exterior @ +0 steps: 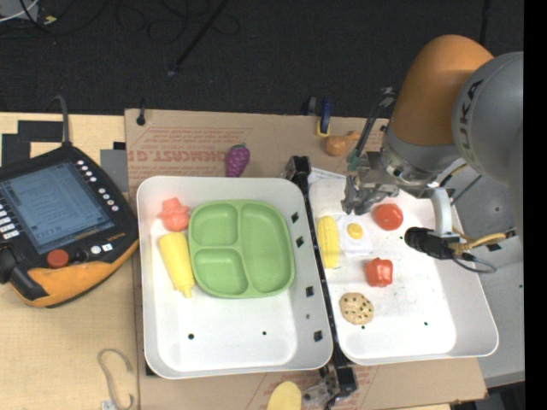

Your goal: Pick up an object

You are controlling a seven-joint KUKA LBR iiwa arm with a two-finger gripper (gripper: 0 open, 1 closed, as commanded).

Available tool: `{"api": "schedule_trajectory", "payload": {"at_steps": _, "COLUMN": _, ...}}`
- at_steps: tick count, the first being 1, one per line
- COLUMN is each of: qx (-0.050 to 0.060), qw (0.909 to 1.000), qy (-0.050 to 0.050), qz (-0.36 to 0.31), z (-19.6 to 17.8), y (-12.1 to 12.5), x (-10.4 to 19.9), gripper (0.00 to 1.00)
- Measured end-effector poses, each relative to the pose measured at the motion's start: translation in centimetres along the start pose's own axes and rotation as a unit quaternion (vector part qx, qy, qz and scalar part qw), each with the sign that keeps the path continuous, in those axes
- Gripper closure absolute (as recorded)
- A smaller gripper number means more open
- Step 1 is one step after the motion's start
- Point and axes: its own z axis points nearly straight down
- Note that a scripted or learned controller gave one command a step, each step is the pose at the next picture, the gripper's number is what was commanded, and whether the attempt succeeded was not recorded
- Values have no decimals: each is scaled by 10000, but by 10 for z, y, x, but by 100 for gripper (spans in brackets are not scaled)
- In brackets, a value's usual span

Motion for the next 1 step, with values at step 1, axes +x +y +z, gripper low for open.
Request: {"api": "schedule_trajectory", "payload": {"at_steps": 1, "qx": -9, "qw": 10000, "qy": 0, "qz": -1, "z": 8, "y": 15, "x": 47, "gripper": 100}}
